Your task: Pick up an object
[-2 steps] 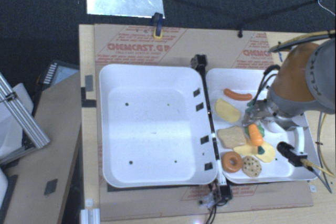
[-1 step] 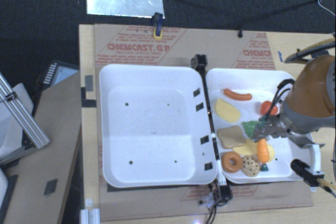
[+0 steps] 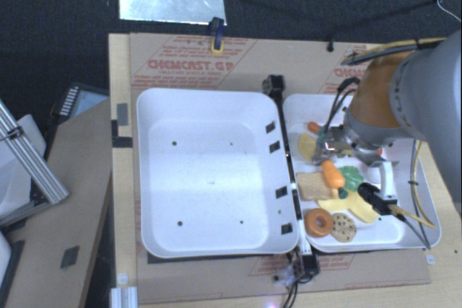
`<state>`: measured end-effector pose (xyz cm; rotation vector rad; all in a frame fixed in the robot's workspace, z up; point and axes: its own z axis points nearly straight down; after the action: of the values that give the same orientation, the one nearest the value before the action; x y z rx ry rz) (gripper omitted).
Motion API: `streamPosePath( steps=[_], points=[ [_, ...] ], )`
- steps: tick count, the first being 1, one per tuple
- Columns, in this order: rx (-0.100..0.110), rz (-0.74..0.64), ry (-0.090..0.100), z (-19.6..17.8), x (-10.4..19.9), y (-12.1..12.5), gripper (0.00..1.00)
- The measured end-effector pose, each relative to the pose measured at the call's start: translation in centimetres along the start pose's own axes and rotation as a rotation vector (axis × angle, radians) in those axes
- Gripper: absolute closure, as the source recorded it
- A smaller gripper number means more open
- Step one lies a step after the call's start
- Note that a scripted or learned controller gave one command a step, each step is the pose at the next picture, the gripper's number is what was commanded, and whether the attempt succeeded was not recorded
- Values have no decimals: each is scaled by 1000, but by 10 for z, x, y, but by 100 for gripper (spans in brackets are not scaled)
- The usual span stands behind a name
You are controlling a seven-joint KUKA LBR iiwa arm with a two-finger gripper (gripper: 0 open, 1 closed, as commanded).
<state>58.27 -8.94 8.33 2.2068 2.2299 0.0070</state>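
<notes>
You are looking down on a tabletop [image 3: 188, 58] covered by printed board, with two shallow white bins side by side. The left bin [image 3: 209, 169] has only its bare floor with a few small dark dots. The right bin [image 3: 415, 231] holds the toy food.

The arm [image 3: 411, 94] comes in from the right, its orange band above the wrist, and bends down over the right bin. Your pincer [image 3: 330, 148] sits low over the upper middle of that bin, just above the pile; the wrist blocks the tips, so you cannot tell how it stands.

Just below the pincer lies an orange carrot-like piece [image 3: 333, 174], with a green piece [image 3: 351, 177] touching it on the right. A slice of toast [image 3: 312, 186] lies to the left of the carrot, near the bin's left wall. In front of these are a doughnut [image 3: 318, 223] and a chocolate-chip cookie [image 3: 343, 227] side by side, with a yellow banana-like piece [image 3: 355, 208] behind the cookie. A pale yellow piece [image 3: 308, 148] and a small red bit [image 3: 313, 128] lie near the pincer's left side.

A blue and yellow clamp [image 3: 216, 35] grips the board's far edge.
</notes>
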Motion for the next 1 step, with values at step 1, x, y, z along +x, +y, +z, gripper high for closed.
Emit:
streamPosePath(
  steps=[1],
  points=[
    [-3,2,2,-107,43,-42,100]
  ],
)
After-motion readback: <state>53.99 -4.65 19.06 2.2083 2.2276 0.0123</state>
